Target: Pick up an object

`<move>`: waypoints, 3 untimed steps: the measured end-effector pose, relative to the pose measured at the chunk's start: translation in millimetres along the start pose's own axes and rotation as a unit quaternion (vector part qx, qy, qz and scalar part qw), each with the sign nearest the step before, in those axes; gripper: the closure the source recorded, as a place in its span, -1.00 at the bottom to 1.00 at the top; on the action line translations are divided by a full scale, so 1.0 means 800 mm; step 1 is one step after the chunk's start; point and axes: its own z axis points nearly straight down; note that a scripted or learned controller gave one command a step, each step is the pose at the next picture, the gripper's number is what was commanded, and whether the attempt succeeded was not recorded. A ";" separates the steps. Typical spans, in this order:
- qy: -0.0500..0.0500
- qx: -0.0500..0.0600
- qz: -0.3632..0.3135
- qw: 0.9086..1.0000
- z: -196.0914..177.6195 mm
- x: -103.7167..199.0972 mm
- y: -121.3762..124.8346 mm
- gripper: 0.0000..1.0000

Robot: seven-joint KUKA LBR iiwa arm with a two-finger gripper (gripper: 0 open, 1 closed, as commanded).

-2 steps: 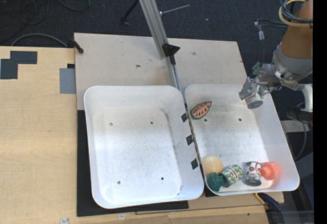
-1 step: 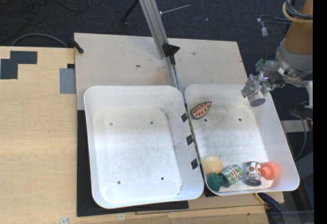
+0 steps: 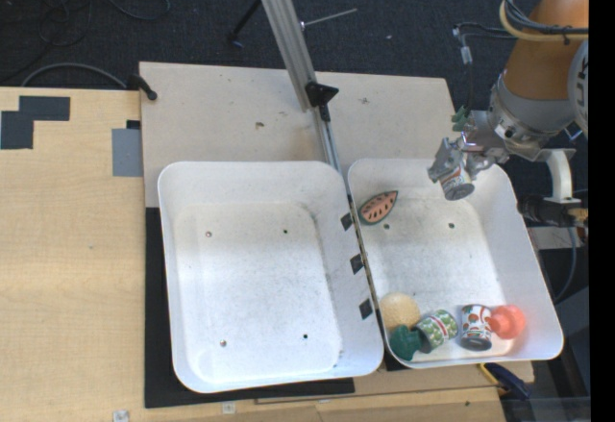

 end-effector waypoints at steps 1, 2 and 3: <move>0.000 -0.001 0.000 1.000 -0.007 0.069 0.011 1.00; 0.000 0.001 0.000 1.000 0.002 0.123 0.017 1.00; 0.000 0.000 0.000 1.000 0.008 0.197 0.027 1.00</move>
